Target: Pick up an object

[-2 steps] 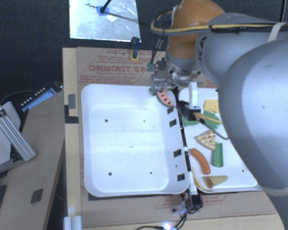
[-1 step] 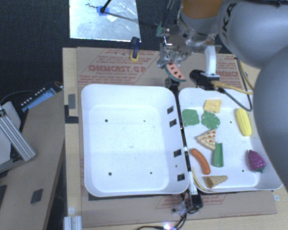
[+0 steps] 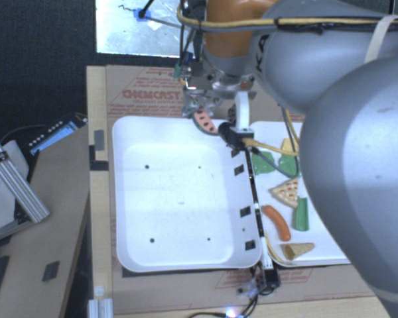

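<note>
Above the left bin's [image 3: 129,177] far rim, the gripper [image 3: 200,114] hangs clamped on a pink object [image 3: 203,120]; bare white floor spreads wide beneath it.

Single fixed camera, mounted above the counter [image 3: 99,177], looking down at a slant on both white bins: left bin [image 3: 179,197] fully framed, right bin [image 3: 318,254] largely masked by the near, oversized arm [image 3: 331,78].
</note>
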### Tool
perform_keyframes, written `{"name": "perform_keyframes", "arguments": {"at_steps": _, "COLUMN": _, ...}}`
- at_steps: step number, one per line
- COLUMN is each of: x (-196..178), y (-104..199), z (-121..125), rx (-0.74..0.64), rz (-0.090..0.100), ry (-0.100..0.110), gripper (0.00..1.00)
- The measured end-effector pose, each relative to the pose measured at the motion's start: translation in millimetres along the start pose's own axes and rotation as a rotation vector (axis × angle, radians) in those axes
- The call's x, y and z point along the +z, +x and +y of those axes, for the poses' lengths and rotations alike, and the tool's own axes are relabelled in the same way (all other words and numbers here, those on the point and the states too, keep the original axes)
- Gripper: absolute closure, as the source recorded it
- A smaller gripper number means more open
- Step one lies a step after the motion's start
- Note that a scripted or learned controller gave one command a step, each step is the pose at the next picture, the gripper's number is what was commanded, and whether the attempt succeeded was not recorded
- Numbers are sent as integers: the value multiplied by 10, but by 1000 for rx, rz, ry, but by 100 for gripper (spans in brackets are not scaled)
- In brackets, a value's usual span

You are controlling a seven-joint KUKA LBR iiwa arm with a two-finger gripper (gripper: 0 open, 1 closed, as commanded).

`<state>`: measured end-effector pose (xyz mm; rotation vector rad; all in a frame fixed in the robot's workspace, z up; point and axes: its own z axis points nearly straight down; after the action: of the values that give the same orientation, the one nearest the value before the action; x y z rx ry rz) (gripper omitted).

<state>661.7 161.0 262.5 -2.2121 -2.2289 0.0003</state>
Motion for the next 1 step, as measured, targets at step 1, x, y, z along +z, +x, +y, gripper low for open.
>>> {"name": "perform_keyframes", "arguments": {"at_steps": 1, "x": -68, "y": -400, "z": 72, "rx": 8, "rz": -1, "ry": -4, "gripper": 100}}
